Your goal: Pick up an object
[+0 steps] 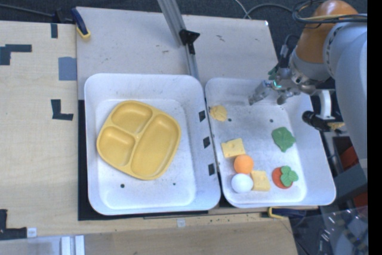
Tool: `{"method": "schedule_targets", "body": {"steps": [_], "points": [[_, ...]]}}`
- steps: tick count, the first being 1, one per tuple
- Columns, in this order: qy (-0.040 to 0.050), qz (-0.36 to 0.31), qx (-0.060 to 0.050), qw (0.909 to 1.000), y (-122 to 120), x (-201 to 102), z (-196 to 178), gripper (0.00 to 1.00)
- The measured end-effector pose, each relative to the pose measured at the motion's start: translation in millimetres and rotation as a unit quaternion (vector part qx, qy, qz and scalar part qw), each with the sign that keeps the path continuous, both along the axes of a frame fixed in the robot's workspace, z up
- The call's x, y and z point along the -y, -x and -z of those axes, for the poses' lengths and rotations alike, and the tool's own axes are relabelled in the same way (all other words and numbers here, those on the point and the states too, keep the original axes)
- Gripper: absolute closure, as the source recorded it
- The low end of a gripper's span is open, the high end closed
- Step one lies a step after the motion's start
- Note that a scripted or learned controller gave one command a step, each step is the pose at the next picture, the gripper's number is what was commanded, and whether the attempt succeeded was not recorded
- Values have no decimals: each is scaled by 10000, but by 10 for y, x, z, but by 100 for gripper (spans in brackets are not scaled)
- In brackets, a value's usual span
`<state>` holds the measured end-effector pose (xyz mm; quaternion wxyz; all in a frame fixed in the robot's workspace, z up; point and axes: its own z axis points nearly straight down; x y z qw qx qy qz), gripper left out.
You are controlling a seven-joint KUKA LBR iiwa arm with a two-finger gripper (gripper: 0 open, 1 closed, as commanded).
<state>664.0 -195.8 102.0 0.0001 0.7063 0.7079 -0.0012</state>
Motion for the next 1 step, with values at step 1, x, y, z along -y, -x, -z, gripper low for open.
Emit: {"method": "schedule_targets", "body": {"steps": [1], "points": [[0,0,0,10000,0,-1,0,0]]}}
